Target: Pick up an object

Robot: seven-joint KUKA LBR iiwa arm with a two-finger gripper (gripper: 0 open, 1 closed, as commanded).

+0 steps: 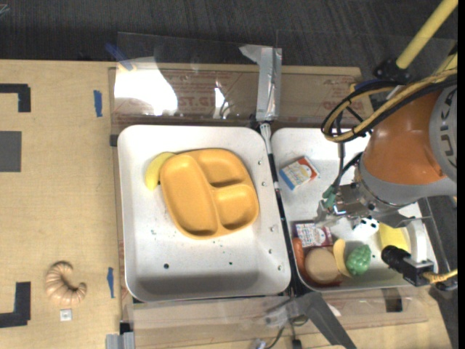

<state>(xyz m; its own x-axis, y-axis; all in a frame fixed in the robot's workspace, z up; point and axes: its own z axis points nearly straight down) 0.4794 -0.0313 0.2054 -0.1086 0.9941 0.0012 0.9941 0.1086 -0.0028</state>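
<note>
Objects for picking lie in the right white bin (pixel 290 140), just below your two-finger gripper (pixel 343 203): a small red-and-white packet (pixel 312 234), a round tan bun-like item (pixel 320 265), a green ball (pixel 357 260). Whether the gripper grasps anything, I cannot tell. The packet is nearest.

Bench (pixel 58 217) bears bins (pixel 138 217), croissant (pixel 65 283)

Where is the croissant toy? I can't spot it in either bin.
The croissant toy lies outside the bins, on the cardboard bench top at the lower left of the camera view, left of the left bin.
</note>
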